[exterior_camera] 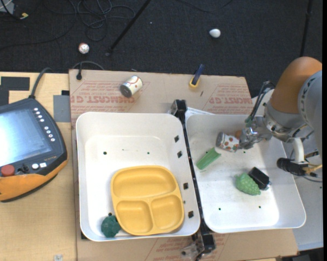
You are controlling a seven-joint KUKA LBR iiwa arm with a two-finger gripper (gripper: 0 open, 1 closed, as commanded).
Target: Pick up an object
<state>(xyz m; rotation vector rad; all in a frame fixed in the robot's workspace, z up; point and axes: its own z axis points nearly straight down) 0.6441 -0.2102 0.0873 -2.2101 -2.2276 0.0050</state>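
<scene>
Camera view, step in hand: the approach or the grasp itself, by my reading; the arm (296,99) reaches in from the right and the pincer (249,136) sits low in the right bin (285,213), at the right end of a small patterned can (227,141).
Camera view, pincer state: cannot tell; the tip is small and dark against the can, so whether it is apart, together or clamped on anything is not readable.
Camera view, task's thing: the can lies on its side in the upper middle of the right bin, touching or just beside the pincer; contact is unclear.
Camera view, next move: if the can is the target, the tip must close squarely across its body and lift straight, since a round can may roll away.
Camera view, right bin count: one can, one green block (208,159), one green knobbly lump (247,184), one black piece (259,176) touching that lump.
Camera view, left bin (98,135) count: one yellow divided tray (147,199), one dark green lump (110,225) by its lower left corner.
Camera view, tabletop count: two bins, one loose can (131,85) behind them, one handheld control pad (23,145) at left.
</scene>
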